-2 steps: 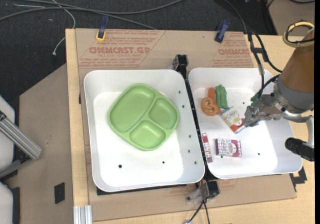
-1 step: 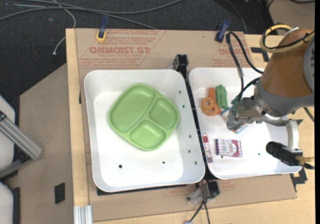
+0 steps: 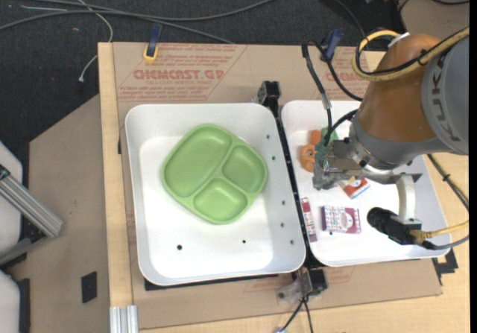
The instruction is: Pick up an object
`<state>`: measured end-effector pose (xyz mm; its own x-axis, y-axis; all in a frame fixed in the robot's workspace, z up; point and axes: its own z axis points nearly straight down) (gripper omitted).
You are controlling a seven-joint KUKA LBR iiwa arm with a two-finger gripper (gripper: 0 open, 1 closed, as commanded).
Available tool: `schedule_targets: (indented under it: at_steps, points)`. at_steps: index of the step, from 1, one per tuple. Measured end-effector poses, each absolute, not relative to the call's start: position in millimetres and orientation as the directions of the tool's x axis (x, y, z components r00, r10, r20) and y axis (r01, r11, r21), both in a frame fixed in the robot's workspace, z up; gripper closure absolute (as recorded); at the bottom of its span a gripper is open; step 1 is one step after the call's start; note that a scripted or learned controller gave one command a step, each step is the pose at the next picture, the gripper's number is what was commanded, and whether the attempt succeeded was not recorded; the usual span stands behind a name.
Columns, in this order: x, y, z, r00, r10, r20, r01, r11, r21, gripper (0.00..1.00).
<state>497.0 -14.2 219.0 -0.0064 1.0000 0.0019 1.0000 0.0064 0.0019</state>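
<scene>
Far left: dark floor with thin grey cables (image 3: 67,4) looping across the top. Next, a flat sheet of brown cardboard (image 3: 186,71) with red letters, under both bins, with a little blue and yellow clip (image 3: 153,39) pinched on its top edge. On the cardboard, the left white bin (image 3: 164,249), wide and shallow. Right in the middle of that bin, a light green plate (image 3: 216,173) with three sections, lying flat and turned a bit like a diamond, well apart from the walls. Between the two bins at the top, a small black clamp (image 3: 268,92). Lower down on the seam between the bins, a thin red and white strip (image 3: 307,218), lying lengthwise. Then the right white bin (image 3: 343,248), touching the left one. Near its left wall, a small orange thing (image 3: 308,153), too small to name. Just beside that, to the right, the gripper (image 3: 326,173), low over the right bin, hanging from the big grey arm (image 3: 402,100) with the orange band. Cannot tell if open or closed. Just right of the gripper, a small red, white and blue packet (image 3: 358,188), partly hidden by the arm. Toward the front from the gripper, a flat pink and purple packet (image 3: 340,218), just beside the strip but not touching.
</scene>
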Motion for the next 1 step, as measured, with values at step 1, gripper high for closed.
schedule_targets:
  at_steps: [1]
  points:
    - [512.8, 37.9, 218.4, -0.007, 1.0, 0.002, 1.0, 0.007, 0.001, 1.0]
